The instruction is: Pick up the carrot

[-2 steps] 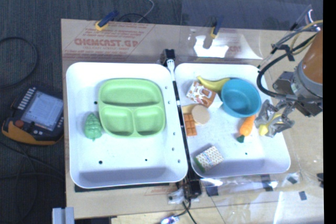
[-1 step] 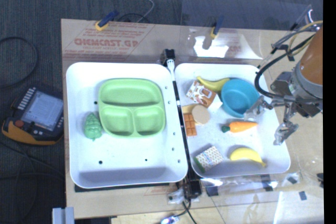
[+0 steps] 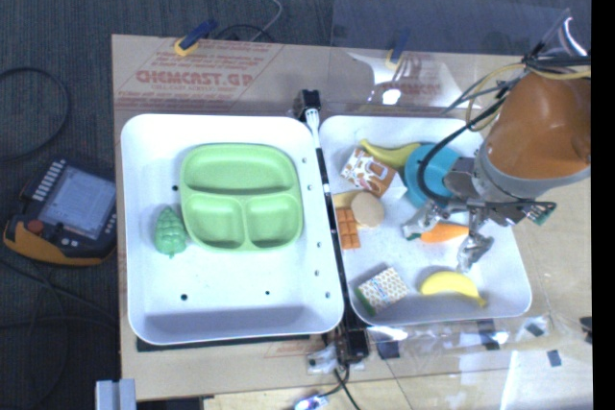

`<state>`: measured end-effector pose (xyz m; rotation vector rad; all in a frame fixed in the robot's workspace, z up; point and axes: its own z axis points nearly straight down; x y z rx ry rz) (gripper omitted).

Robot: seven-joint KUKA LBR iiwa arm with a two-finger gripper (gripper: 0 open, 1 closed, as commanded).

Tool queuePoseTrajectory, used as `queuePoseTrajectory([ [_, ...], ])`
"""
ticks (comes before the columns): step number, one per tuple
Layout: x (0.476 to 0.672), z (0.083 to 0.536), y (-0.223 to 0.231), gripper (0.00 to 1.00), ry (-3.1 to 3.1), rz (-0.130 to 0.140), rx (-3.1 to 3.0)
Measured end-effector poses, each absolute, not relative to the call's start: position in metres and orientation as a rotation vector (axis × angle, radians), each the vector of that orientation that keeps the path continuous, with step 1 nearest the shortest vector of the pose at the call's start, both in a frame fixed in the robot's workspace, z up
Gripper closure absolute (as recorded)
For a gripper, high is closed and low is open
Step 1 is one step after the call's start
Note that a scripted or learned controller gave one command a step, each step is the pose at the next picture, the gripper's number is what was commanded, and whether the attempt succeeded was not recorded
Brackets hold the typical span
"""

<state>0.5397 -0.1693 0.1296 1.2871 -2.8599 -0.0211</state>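
Observation:
The carrot is a short orange piece lying in the right bin, right of its middle. My gripper hangs straight over it, under the grey and orange wrist. One metal finger stands at the carrot's left end and the other at its lower right end. The jaws look spread, straddling the carrot, which still seems to rest on the bin floor.
Around the carrot in the right bin lie a blue cup, a yellow banana, a greenish banana, a snack box, a tan round piece, an orange waffle and a checkered box. The left bin holds a green divided plate and a green bumpy toy.

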Motion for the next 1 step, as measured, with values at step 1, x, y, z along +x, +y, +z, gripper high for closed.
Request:
queuePoseTrajectory([
  [1, 0.5173, 0.0916, -0.1863, 0.00, -2.873, 0.007, 1.310],
])
